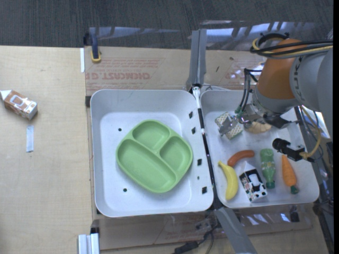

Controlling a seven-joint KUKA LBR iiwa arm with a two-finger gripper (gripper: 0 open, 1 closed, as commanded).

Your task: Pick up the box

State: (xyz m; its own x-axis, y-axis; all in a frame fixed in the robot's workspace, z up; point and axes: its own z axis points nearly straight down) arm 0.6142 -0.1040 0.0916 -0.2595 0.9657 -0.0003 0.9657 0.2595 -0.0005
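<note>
Camera view, from above at a slant. Two white bins sit side by side on the desk point(47, 194), their inner rims touching along a centre divider. The left bin point(106, 157) has open floor on all sides of its one item, a green divided plate point(153, 156) lying flat near the middle. The right bin point(312, 192) is crowded, with little free floor between items.

Right bin contents: the box point(253, 184), small, black and white, lies tilted near the front edge. A banana point(229, 180) lies just beside it on the left, close to the divider. A green bottle point(267, 167) is touching or nearly touching the box on its right. An orange carrot point(288, 173) lies further right, near the right wall. A red-orange sausage-shaped item point(241, 156) lies just behind the box. A crumpled silver-grey packet point(229, 126) sits toward the back left of the bin.

The arm point(296, 78) enters from the right over the back of the right bin. The hand point(249, 119) is low, near the grey packet and well apart from the box. Whether its fingers are open or closed: cannot tell.

Outside the bins: a small orange-and-white carton point(20, 105) lies on the desk at far left, and a pale strip point(29, 139) lies just in front of it.
</note>
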